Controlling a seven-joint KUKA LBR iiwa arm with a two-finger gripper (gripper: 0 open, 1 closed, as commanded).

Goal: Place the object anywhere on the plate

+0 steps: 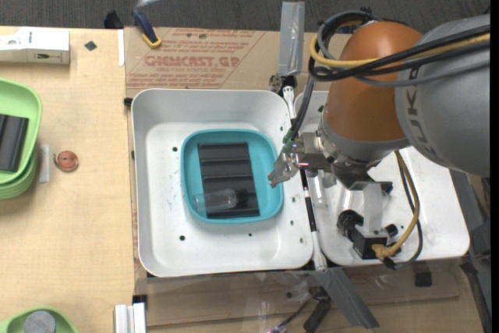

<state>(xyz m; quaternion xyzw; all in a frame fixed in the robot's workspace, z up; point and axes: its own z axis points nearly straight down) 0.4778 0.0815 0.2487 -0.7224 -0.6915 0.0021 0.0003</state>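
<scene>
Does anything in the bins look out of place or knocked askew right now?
Nothing looks spilled or damaged. The blue plate sits flat in the left white bin, holding a black ridged insert, and a small clear object lies tilted on its near edge. The arm's wrist hangs over the bins' shared rim.

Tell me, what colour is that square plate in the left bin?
Turquoise blue square plate, clearest in the camera view.

Bright, even overhead light, with the gripper seen in fair focus at the centre. To its left the white bin shows mild glare and soft, faint shadows; the blue plate beside it looks evenly lit. Above the gripper, the orange band is slightly blurred and carries a dull sheen.
</scene>
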